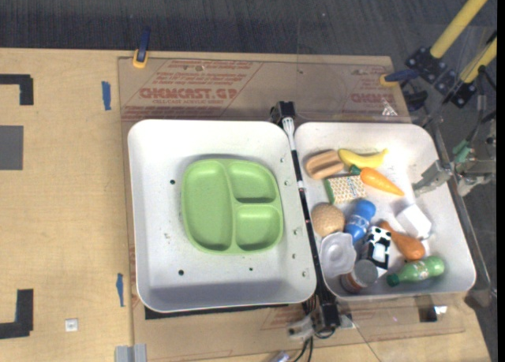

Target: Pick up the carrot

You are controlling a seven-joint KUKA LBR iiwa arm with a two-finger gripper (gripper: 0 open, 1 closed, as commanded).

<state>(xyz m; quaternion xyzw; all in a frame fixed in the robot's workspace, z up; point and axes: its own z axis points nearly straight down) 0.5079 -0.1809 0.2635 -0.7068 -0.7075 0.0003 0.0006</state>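
Lying in the right bin (pixel 461 251) near its far edge, the carrot (pixel 380 181) touches a banana (pixel 361 157) and sits beside a hotdog bun (pixel 322 163). At that bin's right rim the claw (pixel 439 173) is near it; its grip cannot be told. A green tray (pixel 231 204) fills the left bin (pixel 154 218) on the tabletop (pixel 63 195).
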